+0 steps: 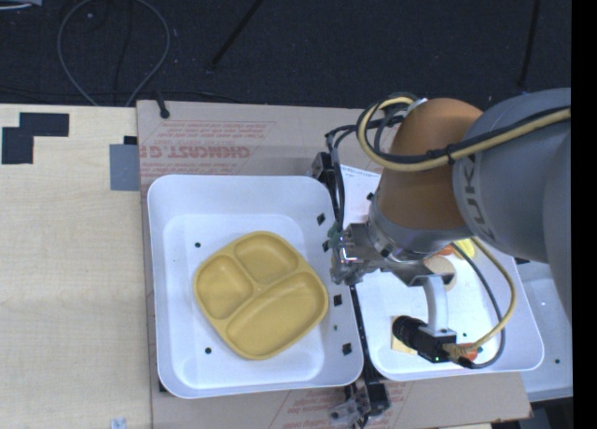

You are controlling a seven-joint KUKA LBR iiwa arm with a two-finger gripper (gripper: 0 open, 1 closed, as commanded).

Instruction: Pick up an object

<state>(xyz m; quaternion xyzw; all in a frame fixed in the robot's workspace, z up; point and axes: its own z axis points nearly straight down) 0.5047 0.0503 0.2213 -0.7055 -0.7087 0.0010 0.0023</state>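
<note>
Here: yellow plate (261, 295) in left bin (177, 208), jaws near its right edge.

Right bin (532, 339): arm (438, 175) is covering most of it.
Yellow thing (464, 250): peeking out beside the arm, too hidden to name.

My arm (522, 175) reaches in from the right, its thick grey link crossing the upper right of my view. The orange band (424, 166) bulges toward the camera, and the wrist (396, 245) below it points steeply down. The gripper (343, 264) hangs low at the wrist's left side, largely hidden from me.
</note>
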